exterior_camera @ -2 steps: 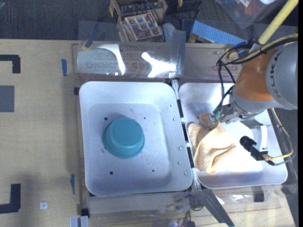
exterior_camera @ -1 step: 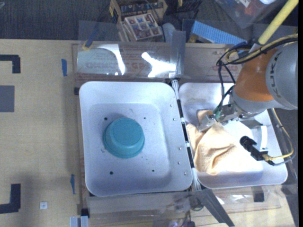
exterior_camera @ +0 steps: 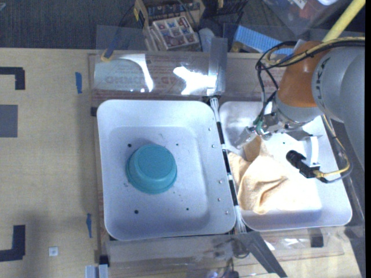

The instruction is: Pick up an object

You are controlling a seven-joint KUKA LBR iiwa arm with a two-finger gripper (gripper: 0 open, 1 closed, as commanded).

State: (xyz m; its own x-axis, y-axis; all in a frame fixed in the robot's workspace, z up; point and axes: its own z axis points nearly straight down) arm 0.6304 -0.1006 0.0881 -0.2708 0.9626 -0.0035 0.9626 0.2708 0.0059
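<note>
A tan cloth (exterior_camera: 264, 181) lies crumpled in the right bin (exterior_camera: 333, 213), against its left wall. One corner of the cloth (exterior_camera: 252, 149) is drawn up into a darker peak. My gripper (exterior_camera: 255, 135) sits right on top of that peak, in the back left part of the bin, and its fingers are shut on the cloth corner. The grey arm with its orange band (exterior_camera: 298, 88) comes in from the upper right. An upturned teal bowl (exterior_camera: 152, 168) rests in the middle of the left bin (exterior_camera: 110, 120), well apart from the gripper.
A black connector with a yellow cable (exterior_camera: 301, 162) hangs off the arm over the right bin. The ridge between the two bins (exterior_camera: 223, 155) runs just left of the gripper. A shiny plastic sheet (exterior_camera: 156, 74) lies behind the left bin.
</note>
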